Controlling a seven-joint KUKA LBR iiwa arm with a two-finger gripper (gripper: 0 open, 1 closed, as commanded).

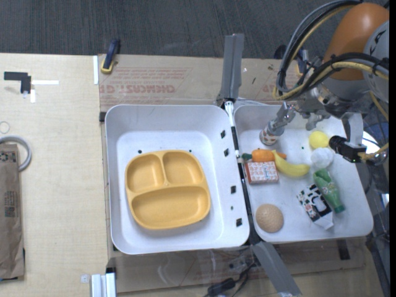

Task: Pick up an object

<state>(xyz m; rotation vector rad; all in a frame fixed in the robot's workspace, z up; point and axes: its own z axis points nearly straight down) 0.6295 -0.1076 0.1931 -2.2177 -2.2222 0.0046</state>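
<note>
1. Two shallow white plastic bins sit side by side on my bench; the left bin [117, 166] has smooth rounded walls, and the right bin [359, 218] meets it along a grey divider.
2. In the left bin I see a yellow-orange three-compartment plastic tray [167, 189], a rounded square with a matte finish, lying flat and well apart from everything else.
3. The right bin carries a cluster of small things: a curved yellow toy banana [292, 166], an orange toy carrot with a green tip [262, 156] just behind it, and a small flat red-and-white printed box [262, 172] touching the banana's left end.
4. Near that bin's front lies a round tan ball with a rough, speckled surface [269, 218], apart from the rest.
5. Toward the right I make out a smooth yellow lemon-shaped ball [319, 140], a white fuzzy ball [322, 158] just below it, a green plastic bottle [328, 192] lying on its side, and a crumpled black-and-white patterned packet [315, 205] against it.
6. My grey metal gripper [270, 135] hangs at the right bin's back left, just above the carrot; from this slant I cannot tell how it is set or whether it touches anything.
7. The arm's orange band [359, 26] bulges above it, wrapped in looping black and yellow cables.
</note>
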